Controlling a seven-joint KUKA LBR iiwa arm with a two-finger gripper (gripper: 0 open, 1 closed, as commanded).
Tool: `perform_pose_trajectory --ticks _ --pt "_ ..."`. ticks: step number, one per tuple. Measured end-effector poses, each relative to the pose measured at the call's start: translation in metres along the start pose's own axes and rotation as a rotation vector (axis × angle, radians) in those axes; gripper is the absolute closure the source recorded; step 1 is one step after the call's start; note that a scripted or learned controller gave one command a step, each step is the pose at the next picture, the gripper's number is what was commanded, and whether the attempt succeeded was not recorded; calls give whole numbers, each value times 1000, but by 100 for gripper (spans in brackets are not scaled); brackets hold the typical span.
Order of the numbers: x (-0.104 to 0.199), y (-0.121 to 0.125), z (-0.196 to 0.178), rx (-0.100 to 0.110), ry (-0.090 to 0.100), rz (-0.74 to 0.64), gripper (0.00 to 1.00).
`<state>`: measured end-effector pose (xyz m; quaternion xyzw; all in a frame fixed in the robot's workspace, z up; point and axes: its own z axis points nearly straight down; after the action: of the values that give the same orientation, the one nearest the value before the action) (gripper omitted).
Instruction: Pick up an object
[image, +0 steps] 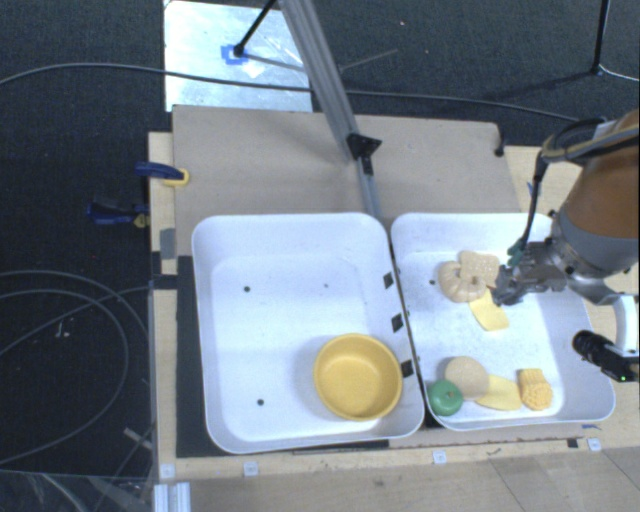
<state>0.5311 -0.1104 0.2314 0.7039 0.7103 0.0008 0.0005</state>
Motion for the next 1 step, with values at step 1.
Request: perform_pose_trajectory --ticks 1 --pt "53 13 -10 -1 1 -1 100"
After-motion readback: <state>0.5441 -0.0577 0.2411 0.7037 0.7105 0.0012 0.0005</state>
